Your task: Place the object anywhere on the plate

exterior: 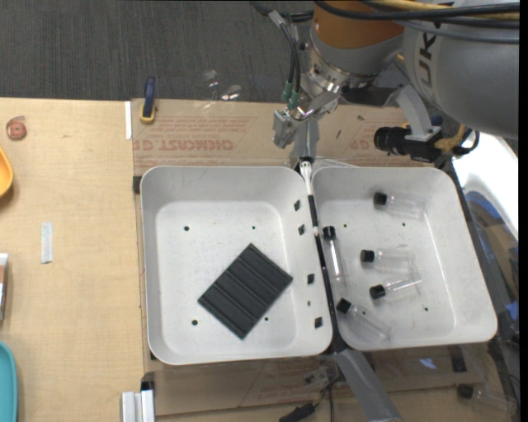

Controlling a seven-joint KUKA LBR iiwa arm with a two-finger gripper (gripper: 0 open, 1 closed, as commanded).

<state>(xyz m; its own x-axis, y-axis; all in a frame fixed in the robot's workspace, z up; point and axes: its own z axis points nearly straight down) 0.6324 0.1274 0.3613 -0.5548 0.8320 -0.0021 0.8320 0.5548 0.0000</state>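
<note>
Hanging above the far rim where the two bins meet, the hand (304, 140) sits at the end of the grey arm (462, 58), whose orange band (355, 25) shows at the top of the view. I cannot tell how the hand is set: it is too small and cluttered there to read.

Count with me: two shallow white bins, side by side on the desk (66, 214), rims touching down the middle. The left bin (165, 198) carries one thing, the plate (246, 290), a flat, dark, rectangular slab with ridges running along its length, lying turned at a diagonal on the bin's floor, a little below centre.

The right bin (462, 247) holds the vials, clear tubes with black caps. I make out five: one (386, 200) near the far side, one (330, 251) lying lengthwise just beside the left wall, two in the middle, (375, 258) and (392, 288), and one (355, 315) toward the near left corner. Their clear bodies nearly vanish against the white plastic, so the count rests on the caps. All of them lie in the right bin, well apart from the plate.

Both bins have smooth, rounded corners and small dark holes dotted across their floors. Brown printed cardboard (214, 136) lies beneath the bins' far edge.
</note>
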